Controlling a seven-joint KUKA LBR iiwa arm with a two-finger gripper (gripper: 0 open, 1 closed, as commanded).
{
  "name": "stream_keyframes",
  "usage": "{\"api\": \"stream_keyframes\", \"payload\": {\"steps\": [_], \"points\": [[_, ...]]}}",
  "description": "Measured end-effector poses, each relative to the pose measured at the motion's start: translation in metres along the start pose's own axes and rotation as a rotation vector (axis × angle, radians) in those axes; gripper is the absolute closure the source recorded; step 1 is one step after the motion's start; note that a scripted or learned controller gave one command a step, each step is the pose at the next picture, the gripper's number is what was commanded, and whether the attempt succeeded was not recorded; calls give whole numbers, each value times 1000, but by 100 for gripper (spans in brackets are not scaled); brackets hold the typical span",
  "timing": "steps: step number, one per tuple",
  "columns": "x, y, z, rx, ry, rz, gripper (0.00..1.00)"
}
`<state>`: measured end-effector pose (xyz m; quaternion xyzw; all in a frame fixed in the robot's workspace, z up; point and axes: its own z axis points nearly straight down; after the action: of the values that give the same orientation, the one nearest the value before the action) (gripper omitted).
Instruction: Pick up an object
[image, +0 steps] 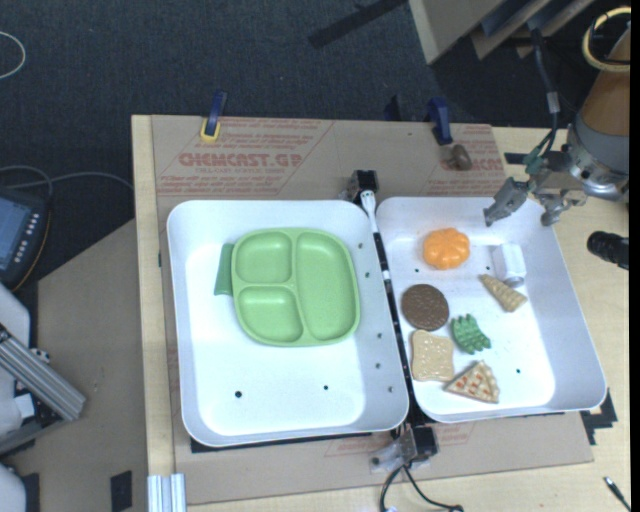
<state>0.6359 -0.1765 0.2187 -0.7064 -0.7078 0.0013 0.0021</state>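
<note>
I hang over the far right corner of the right bin (560, 330), my gripper (526, 203) spread wide with nothing between the fingers, one tip toward the bin's back wall and the other nearer its right rim. My candidates all lie below and to the left of me: the orange pumpkin-like piece (445, 248) nearest, a small white cylinder (509, 262) just beside it, then a cone-shaped wedge (503, 293), a brown cookie (425, 306), a green broccoli piece (468, 333), a toast slice (432, 354) and a pizza slice (473, 382). The green divided plate (296, 285) sits alone in the left bin (200, 380). My worry is the crowding: the toast, pizza and broccoli nearly touch, so I judge a descent there could nudge neighbours or close on two at once. The flat pieces offer little to pinch. Descending from where I am, I risk striking the bin's rim.
</note>
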Motion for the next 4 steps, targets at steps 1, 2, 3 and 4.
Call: {"api": "stream_keyframes", "payload": {"steps": [1,2,3,4], "points": [[-4,8,52,2,0,1,0],[-2,16,94,-6,-2,0,0],[-2,18,132,-10,-4,0,0],[-2,17,122,-8,-3,0,100]]}}
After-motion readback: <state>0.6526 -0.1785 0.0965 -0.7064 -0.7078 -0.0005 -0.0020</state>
